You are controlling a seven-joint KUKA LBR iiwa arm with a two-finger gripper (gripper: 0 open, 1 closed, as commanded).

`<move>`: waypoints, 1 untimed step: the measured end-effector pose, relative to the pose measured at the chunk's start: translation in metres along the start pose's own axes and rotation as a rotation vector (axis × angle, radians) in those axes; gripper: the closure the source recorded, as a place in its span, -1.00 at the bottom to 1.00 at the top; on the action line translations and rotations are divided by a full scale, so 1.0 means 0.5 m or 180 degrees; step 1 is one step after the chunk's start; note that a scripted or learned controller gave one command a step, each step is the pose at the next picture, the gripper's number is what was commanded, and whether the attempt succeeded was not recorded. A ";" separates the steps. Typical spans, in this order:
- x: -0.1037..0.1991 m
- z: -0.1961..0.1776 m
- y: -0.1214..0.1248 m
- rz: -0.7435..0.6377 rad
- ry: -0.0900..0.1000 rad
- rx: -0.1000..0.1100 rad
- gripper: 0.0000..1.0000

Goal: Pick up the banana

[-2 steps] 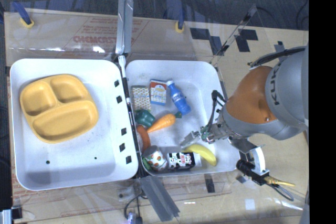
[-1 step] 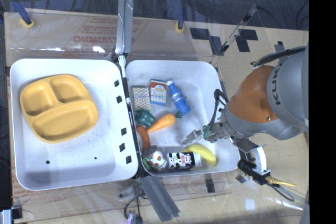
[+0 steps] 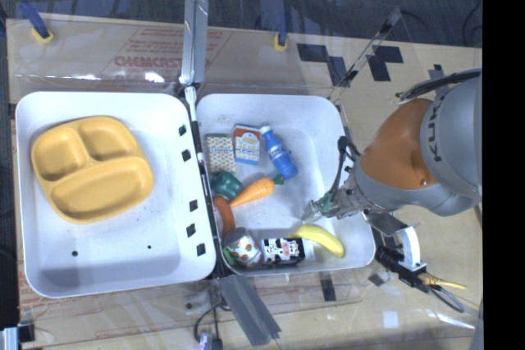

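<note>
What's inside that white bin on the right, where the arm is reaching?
The right bin holds a banana, a carrot, a blue bottle, a small carton, a dark can and a few other small items. The tool hovers above the banana, covering some of the bin floor.

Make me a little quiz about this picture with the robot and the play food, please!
1. True or false: the banana lies in the same bin as the yellow divided plate.
2. Which thing lies nearest the banana? A) blue bottle B) black-and-white carton C) carrot
3. Fill in: the robot's hand is over the ____ bin, just above the banana's end.

Key: 1. False, the banana is in the right bin and the plate in the left bin. 2. B. 3. right.
</note>
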State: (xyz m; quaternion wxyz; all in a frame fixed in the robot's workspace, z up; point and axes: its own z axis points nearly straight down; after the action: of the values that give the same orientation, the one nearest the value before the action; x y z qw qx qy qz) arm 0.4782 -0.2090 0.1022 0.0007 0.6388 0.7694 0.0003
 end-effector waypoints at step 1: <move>-0.020 0.021 0.146 -0.0372 0.0006 0.0007 1.00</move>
State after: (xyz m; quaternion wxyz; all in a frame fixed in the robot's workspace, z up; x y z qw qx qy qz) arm 0.5518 -0.2053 0.0918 -0.0006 0.5928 0.8053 0.0000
